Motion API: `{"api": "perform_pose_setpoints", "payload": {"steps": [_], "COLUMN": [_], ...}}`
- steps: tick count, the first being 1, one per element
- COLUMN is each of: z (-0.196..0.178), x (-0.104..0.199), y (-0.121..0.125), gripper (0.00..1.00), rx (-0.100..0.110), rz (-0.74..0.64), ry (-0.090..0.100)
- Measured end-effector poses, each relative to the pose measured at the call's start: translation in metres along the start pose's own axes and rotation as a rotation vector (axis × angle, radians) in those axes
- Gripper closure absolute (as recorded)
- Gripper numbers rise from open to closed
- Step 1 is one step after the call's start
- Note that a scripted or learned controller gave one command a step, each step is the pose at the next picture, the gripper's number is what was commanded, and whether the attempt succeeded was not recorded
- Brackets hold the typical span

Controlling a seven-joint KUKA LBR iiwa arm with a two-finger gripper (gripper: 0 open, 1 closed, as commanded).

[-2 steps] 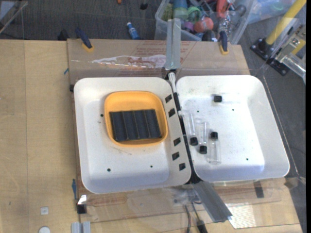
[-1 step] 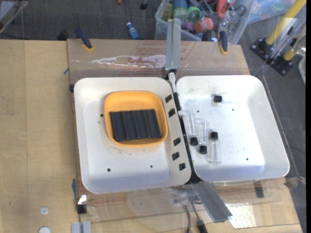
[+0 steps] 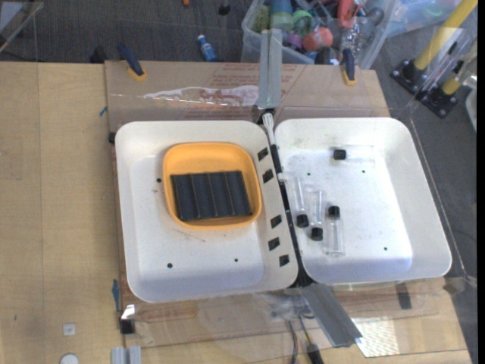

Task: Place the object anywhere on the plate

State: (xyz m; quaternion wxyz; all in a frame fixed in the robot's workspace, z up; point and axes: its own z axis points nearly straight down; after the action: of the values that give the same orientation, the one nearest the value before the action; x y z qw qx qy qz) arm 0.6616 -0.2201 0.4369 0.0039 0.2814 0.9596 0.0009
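Gripper opening we cannot tell, nor can we tell whether it has hold of anything, so we place things by the side the arm reaches in from, which is the right of the camera view. Nearest that side lies the right bin (image 3: 398, 203), and on its floor we see a few clear tubes (image 3: 332, 232) with black caps, lying close together toward the bin's inner edge, and one small black piece (image 3: 339, 155) lying apart from them, further toward the back. Beyond it, away from the reach-in side, is the left bin (image 3: 144, 218), touching the right bin along the middle seam, where a row of small black tabs (image 3: 267, 176) runs down the edge. In the left bin rests the orange plate (image 3: 212, 152), set toward the back of that bin. On the plate lies the black ribbed block (image 3: 211, 196), flat, its grooves running front to back, covering most of the plate's floor and staying inside its rim. Both bins sit on a sheet of brown cardboard (image 3: 189, 78) over the wooden bench (image 3: 53, 203). Behind the bench, we see a clear tub (image 3: 318, 14) full of colourful items standing on the floor.
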Motion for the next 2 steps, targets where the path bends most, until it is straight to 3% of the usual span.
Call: {"api": "perform_pose_setpoints", "payload": {"steps": [1, 2], "z": [-0.0004, 0.0001], "x": [0.0018, -0.002], "y": [-0.0025, -0.0033], "gripper": [1.0, 1.0], "rx": [0.0, -0.001], "rz": [-0.318, -0.292], "ry": [0.002, -0.001]}}
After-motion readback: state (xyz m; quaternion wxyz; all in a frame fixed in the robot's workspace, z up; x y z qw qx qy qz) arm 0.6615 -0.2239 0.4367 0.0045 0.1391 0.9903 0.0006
